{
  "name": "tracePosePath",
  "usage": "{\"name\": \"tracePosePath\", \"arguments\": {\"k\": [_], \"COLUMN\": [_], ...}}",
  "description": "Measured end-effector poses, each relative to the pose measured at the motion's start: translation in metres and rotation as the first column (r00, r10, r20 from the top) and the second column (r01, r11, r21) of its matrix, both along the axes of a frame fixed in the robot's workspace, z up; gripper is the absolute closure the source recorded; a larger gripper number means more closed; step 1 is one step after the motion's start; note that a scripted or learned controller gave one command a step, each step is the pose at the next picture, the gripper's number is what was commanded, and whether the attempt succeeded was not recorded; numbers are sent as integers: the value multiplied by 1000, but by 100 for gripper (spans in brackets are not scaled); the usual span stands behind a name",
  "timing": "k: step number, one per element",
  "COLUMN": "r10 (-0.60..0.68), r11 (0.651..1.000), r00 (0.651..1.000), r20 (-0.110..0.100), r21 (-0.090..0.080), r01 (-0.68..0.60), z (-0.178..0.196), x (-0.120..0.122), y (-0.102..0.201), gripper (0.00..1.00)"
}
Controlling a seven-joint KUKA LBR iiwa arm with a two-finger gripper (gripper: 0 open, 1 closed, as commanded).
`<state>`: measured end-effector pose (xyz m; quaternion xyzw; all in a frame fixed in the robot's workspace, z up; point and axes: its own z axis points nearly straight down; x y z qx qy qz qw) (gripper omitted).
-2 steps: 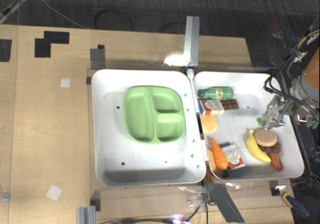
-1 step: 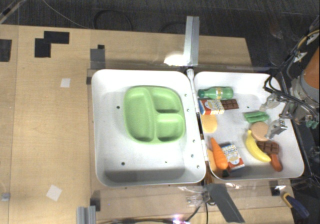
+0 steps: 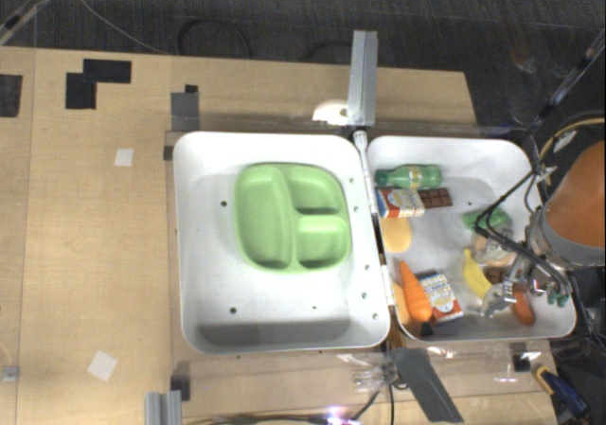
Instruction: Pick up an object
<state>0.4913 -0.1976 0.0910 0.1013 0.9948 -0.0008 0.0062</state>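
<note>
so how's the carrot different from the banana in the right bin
The carrot is orange and tapered, while the banana is yellow and curved. The carrot looks longer than the banana. The carrot lies against the bin's left wall beside a small carton, while the banana lies further right, close to the pincer. Both are toy foods lying flat in the right bin.

Grey arm with orange band (image 3: 579, 201), tool (image 3: 516, 295) low at right.
</note>
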Motion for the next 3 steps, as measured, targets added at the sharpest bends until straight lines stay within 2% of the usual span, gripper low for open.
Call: {"name": "tracePosePath", "arguments": {"k": [1, 2, 3], "r10": [19, 118, 29], "r11": [1000, 993, 1000], "r00": [1000, 993, 1000], "r20": [8, -2, 4], "r21": [-4, -2, -3], "r01": [-19, -118, -29], "z": [0, 37, -1], "x": [2, 19, 1], "y": [32, -9, 15], "gripper": [0, 0, 0]}}
